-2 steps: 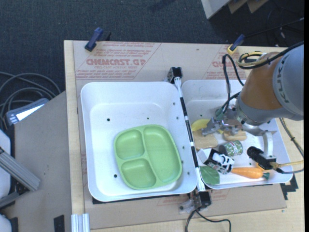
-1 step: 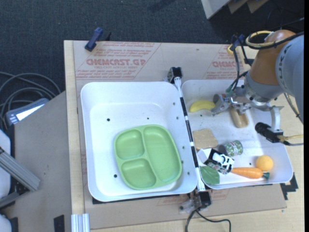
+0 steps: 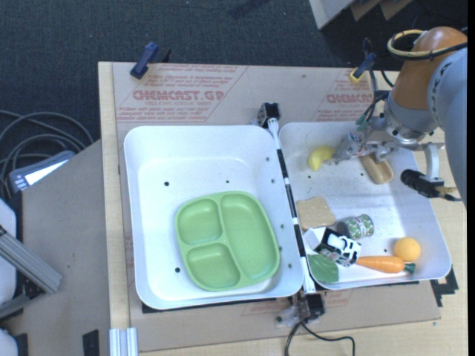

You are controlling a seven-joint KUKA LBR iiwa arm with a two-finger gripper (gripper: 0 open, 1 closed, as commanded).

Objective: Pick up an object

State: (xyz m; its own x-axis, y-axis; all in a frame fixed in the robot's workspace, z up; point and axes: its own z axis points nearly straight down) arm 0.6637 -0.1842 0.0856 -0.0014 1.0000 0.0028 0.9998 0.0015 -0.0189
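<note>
Honestly, whether the gripper, poised near the yellow object, is spread or closed is unclear.

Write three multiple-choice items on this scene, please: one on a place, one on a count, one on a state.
1. Where does the green plate lie?
A. in the left bin
B. in the right bin
C. on the floor

2. How many compartments does the green plate have?
A. two
B. three
C. five

3. How does the carrot lie?
A. standing upright
B. hanging from the gripper
C. flat on the bin floor

Answers:
1 A: it rests inside the left bin, left of the divider.
2 B: two raised ridges split it into three sections.
3 C: it lies on its side in the right bin, far from the gripper.
</note>
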